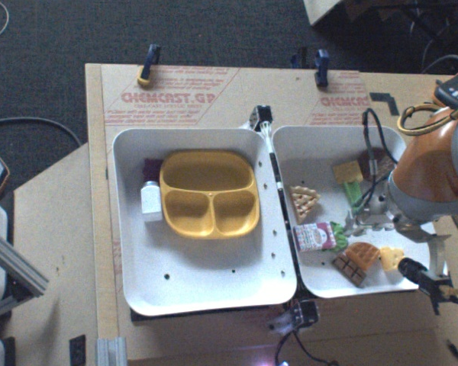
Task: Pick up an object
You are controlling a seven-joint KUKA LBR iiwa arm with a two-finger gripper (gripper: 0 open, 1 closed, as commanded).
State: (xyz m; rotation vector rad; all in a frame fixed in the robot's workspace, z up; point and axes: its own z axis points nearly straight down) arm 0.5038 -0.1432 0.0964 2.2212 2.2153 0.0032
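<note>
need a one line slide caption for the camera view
KUKA arm reaches over the right bin of toy food; the left bin holds a yellow divided plate and a small white bottle.

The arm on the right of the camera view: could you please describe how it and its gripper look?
The arm has a rounded orange band above a grey wrist section. A black cable loops along it. The gripper below is pale grey metal, small and blurred, so finer details and markings are unclear.
</note>
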